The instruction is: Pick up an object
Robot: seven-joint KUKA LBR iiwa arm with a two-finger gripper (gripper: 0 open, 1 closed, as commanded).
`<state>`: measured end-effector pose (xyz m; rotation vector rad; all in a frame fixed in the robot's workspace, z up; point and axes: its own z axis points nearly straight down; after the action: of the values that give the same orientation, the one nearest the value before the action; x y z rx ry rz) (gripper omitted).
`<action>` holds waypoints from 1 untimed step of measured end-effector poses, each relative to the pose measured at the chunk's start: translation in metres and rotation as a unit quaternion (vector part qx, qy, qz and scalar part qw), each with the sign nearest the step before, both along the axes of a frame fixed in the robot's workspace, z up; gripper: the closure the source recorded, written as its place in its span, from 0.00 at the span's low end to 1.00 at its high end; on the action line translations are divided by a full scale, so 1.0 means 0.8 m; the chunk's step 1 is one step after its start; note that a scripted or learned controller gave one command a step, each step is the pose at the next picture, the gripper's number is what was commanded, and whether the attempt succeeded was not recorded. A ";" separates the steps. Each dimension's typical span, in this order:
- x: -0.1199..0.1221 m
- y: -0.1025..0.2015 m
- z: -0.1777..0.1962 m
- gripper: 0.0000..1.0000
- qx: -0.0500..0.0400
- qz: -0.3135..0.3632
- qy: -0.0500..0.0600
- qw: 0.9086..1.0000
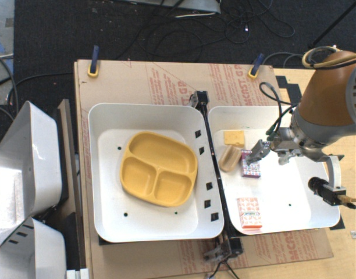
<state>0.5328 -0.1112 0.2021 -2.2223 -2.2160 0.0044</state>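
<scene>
Left bin [102, 156]: shallow, white, bearing one yellow divided plate [159, 168] with three compartments, lying flat and slightly askew near the middle; broad and low, so probably a poor candidate for a two-finger pinch. Right bin [317, 214]: shallow, white, set just beside the first along a black divider. Contents, from its left side: a tan cylindrical block [229, 158] lying tilted against the near wall; above it, a pale yellow square block [234, 138], flat, just apart from the cylinder; a small purple-and-white patterned box [251, 164], standing just right of the cylinder; below, well apart, a flat white packet with red print [249, 211], near the front rim. Gripper [260, 150]: poised at the upper edge of the patterned box, touching or nearly so, which suggests that box is the chosen object; whether the hand is open or closed cannot be told. Arm [329, 106]: grey and orange, reaching over the right bin's far side.
</scene>
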 end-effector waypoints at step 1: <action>0.000 -0.003 -0.055 0.00 0.000 0.000 0.000 1.000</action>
<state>0.5330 -0.1139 0.1585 -2.2227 -2.2156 0.0042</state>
